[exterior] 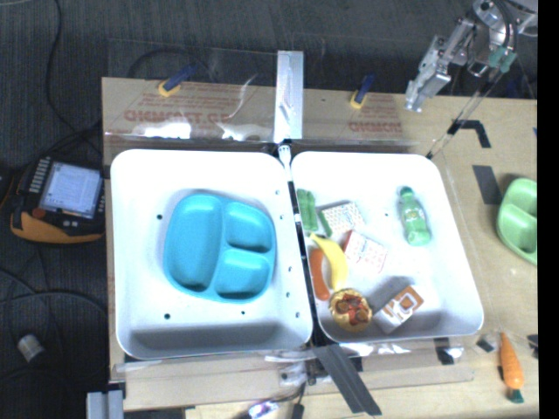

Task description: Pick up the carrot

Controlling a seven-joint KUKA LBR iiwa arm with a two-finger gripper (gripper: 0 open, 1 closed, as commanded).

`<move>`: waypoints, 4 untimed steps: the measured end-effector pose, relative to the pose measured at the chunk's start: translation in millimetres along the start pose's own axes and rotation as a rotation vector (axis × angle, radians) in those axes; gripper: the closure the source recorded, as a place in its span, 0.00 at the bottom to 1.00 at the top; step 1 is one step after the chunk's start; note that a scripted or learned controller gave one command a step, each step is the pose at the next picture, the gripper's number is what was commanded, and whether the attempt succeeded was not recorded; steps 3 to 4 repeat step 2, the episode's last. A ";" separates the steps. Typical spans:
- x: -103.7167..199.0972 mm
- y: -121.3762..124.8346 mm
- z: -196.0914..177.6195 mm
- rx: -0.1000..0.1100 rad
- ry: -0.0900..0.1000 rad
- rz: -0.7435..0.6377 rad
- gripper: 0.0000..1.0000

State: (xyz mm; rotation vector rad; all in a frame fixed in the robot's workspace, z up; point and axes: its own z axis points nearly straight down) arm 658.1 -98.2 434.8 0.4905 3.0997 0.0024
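Observation:
The carrot [319, 275] is a short orange piece in the right bin [454, 273]. It lies along the bin's left wall, partly tucked under the yellow banana [333, 258]. My gripper [419, 90] hangs high above the bench's far right corner, well away from the carrot and outside the bin. It is open, with nothing between its fingers.
The right bin also holds a green bottle [414, 216], a green vegetable [306, 209], two printed cards [364, 251], a round red-yellow item [349, 308] and a small box [403, 304]. A blue divided plate [218, 244] fills the left bin. An orange, green-tipped object [511, 369] lies on the bench outside.

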 end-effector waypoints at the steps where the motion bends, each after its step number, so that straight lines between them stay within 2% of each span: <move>1: 40.0 30.3 93.4 0.002 0.000 -0.015 1.00; 2: 11.3 28.5 63.1 -0.001 0.000 0.053 1.00; 4: 11.3 28.5 63.1 -0.001 0.000 0.053 1.00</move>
